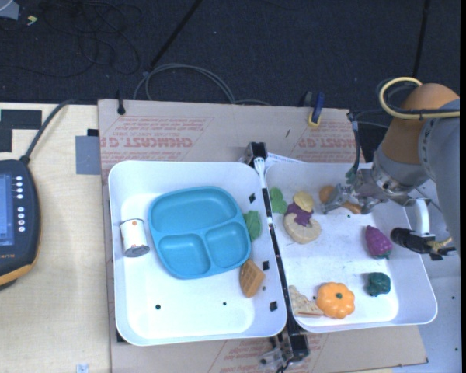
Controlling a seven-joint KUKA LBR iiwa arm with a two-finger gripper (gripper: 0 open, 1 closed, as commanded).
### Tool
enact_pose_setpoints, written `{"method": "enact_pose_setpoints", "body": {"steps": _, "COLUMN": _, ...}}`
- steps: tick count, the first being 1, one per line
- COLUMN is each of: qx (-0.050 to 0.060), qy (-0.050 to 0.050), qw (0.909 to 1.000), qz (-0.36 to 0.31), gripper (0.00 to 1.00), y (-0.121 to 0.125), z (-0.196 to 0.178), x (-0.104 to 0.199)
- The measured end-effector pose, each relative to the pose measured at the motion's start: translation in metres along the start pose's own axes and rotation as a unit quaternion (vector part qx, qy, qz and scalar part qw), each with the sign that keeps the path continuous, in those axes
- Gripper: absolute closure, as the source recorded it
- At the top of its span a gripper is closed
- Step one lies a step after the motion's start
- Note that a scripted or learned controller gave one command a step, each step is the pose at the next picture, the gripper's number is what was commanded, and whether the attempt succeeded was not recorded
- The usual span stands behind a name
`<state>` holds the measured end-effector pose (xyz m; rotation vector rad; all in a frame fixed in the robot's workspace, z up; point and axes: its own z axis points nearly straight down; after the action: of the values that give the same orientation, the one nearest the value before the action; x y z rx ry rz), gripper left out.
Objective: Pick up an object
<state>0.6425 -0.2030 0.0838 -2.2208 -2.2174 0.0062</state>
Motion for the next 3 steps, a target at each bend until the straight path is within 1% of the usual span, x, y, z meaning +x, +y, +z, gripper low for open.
{"method": "enact_pose_setpoints", "body": {"steps": 1, "qx": -0.001, "qy": 0.002, "qw": 1.0, "qz": -0.004, "gripper": 0.0, "y": 0.001, "z": -0.004, "x": 0.076}}
{"method": "enact_pose_setpoints", "body": {"steps": 2, "qx": 0.002, "qy": 0.0, "qw": 1.0, "qz": 0.002, "gripper": 0.0, "y": -0.076, "z": -0.003, "x": 0.032}}
{"method": "enact_pose_setpoints", "body": {"steps": 3, "qx": -0.004, "qy": 0.0, "qw": 1.0, "qz": -0.005, "gripper": 0.0, "y": 0.004, "z": -0.005, "x": 0.103}}
